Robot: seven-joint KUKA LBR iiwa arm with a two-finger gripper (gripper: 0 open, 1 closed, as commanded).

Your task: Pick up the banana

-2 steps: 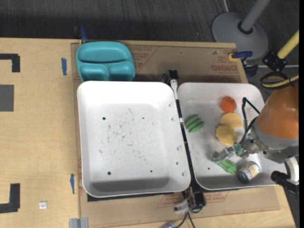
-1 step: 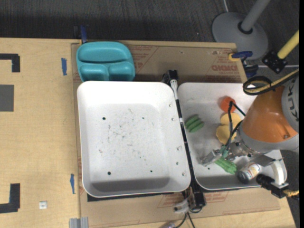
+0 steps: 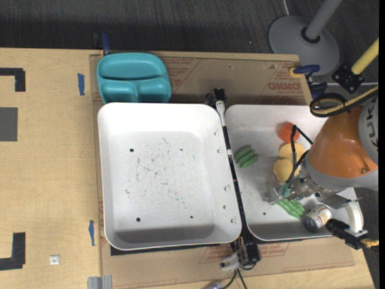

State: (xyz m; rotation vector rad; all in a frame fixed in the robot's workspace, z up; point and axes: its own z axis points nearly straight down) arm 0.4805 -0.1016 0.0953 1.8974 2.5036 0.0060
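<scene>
The banana (image 3: 284,163) is a yellow shape in the right bin (image 3: 258,122), partly hidden under the arm's orange band (image 3: 337,152). My gripper (image 3: 281,192) hangs low over the bin floor, just in front of the banana's near end and beside a green object (image 3: 291,208). From this angle I cannot make out whether anything lies between its tips.
A red-orange object (image 3: 285,129) lies behind the banana and a green ridged piece (image 3: 245,157) sits to its left. A silver-grey item (image 3: 315,219) rests at the bin's front right. The left bin (image 3: 114,179) adjoins, with a teal tray (image 3: 133,77) behind it.
</scene>
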